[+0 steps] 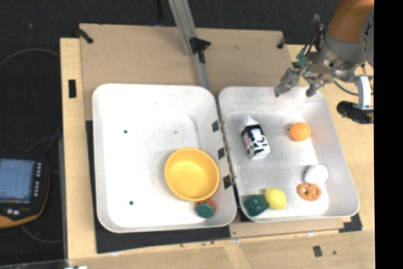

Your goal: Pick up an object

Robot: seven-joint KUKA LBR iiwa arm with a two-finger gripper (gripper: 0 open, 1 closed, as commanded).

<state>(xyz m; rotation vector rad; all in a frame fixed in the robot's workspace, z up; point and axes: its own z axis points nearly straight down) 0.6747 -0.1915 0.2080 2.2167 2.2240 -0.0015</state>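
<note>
A: We start with the biggest things. The left bin [145, 110] sits well off to the far side of our gripper [296, 85], and the right bin [277, 107] lies directly under it, the fingers hovering over its back edge.

B: We see the two fingers spread apart with nothing between them, so we judge no pick has begun.

A: Next, the yellow bowl [192, 173], well away in the left bin, probably too wide for us. Then the black-and-white carton [255, 140], lying tilted, below and inward of the gripper.

B: The orange ball [300, 131] is nearest, just below the gripper, standing free of its neighbours. We judge it the easiest target.

A: Farther off, along the front wall, huddle the white ball [316, 173], the orange pretzel-shaped toy [309, 191], the yellow piece [276, 198] and the green piece [255, 203], too crowded for a clean grasp.
</note>
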